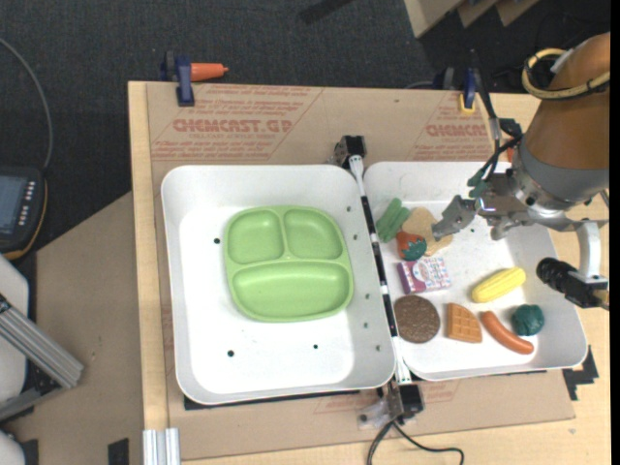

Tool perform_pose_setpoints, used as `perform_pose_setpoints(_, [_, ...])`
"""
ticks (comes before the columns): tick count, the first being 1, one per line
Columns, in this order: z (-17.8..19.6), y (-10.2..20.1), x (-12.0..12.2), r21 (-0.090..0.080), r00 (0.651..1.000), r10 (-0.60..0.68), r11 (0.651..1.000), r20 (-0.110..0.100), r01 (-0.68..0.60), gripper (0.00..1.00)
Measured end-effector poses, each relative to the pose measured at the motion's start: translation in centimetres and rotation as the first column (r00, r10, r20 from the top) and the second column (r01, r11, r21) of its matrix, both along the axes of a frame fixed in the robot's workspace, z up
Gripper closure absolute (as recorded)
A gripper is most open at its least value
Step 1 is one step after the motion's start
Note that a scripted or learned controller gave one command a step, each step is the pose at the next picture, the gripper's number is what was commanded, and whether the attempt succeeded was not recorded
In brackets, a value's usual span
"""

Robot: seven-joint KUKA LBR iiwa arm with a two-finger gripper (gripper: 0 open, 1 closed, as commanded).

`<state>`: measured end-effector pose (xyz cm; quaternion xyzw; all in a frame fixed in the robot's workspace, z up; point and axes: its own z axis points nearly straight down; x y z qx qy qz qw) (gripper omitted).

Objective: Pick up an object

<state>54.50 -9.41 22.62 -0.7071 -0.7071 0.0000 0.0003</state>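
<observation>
The right bin [572, 356] holds several toy foods: a green pod [391, 218], a tan biscuit [419, 223], a small red and teal piece [414, 247], a pink and purple packet [424, 275], a yellow corn cob [499, 284], a brown round patty [417, 319], an orange waffle [463, 324], a red sausage [508, 332] and a dark green lump [528, 319]. My gripper [453, 223] hangs over the bin's upper middle, just right of the tan biscuit and above the packet. Nothing is visibly held in it.
The left bin [194, 356] carries a light green divided plate [288, 263]. A black divider rail [373, 250] runs between the bins. A black part [570, 281] of the arm juts over the right bin's right rim. Clamps [184, 77] sit at the board's back corners.
</observation>
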Motion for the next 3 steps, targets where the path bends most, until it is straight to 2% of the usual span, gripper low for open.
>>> perform_pose_setpoints(1, [-7.7,-4.6,-2.9,-0.001,1.0,-0.006,1.0,-0.009,0.006,0.0])
perform_pose_setpoints(2, [-14.2,-5.4,-5.7,-0.003,1.0,-0.004,1.0,0.002,0.004,0.0])
perform_pose_setpoints(3, [-13.1,-5.1,-5.6,-0.002,1.0,-0.001,1.0,0.004,0.001,1.0])
